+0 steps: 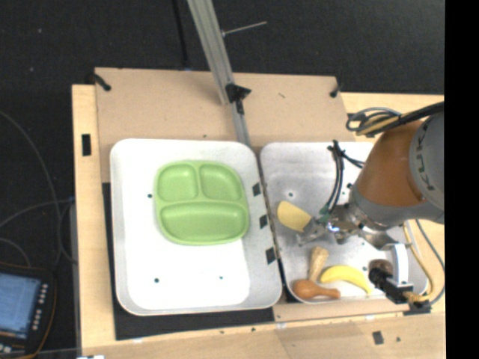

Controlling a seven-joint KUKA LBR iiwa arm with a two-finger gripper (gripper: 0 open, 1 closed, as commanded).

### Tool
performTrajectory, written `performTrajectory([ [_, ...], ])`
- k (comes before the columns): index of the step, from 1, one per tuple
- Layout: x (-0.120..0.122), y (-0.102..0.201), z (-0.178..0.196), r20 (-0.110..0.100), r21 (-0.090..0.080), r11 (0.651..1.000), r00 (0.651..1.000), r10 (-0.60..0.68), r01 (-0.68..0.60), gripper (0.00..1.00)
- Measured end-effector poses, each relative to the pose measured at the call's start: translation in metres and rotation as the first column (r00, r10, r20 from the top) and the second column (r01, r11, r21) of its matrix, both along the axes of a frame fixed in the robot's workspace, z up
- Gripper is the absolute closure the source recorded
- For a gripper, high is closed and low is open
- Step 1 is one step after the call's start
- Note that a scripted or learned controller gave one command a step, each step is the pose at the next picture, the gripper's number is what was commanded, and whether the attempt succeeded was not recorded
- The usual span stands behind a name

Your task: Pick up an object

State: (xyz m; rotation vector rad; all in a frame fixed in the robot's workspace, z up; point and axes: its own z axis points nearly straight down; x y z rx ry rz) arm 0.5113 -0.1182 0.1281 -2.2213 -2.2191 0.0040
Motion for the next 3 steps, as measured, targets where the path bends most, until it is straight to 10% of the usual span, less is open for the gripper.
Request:
performTrajectory([
  [1,0.003,-0.001,0.013,0.007,0.0,1.0,1.0,-0.006,0.006,1.0],
  [3,0.013,-0.004,0.123,0.01,-0.001,1.0,1.0,0.004,-0.004,1.0],
])
